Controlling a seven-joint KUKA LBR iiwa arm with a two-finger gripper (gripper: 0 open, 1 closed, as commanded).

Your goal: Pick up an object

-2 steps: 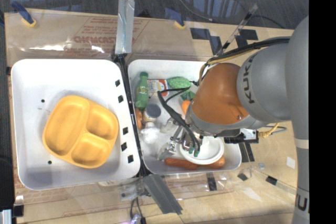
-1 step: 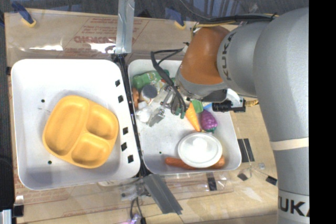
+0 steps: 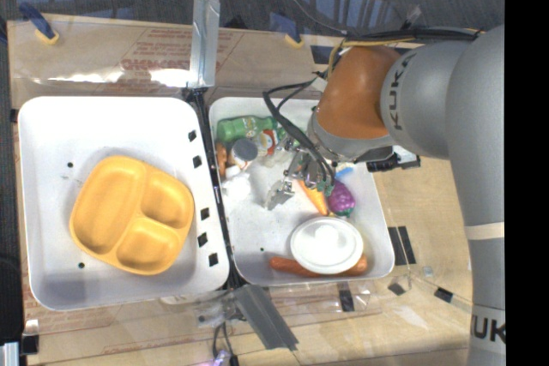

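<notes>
My gripper (image 3: 290,183) hangs low over the middle of the right bin (image 3: 257,257), below the arm's orange band (image 3: 356,94). Just to its right lie a small orange carrot-like piece (image 3: 316,200) and a purple object (image 3: 342,199). A round white bowl (image 3: 326,244) sits near the bin's front, with a long orange carrot (image 3: 287,266) partly under its rim. A green bottle (image 3: 244,129) and a grey cap (image 3: 244,150) lie at the bin's back left. Nothing is visibly held by the gripper.
The left bin (image 3: 51,133) holds a yellow divided plate (image 3: 131,213). A black divider (image 3: 210,193) runs between the two bins. A brownish item (image 3: 222,157) rests against the right bin's left wall. Black cables (image 3: 287,111) loop by the wrist.
</notes>
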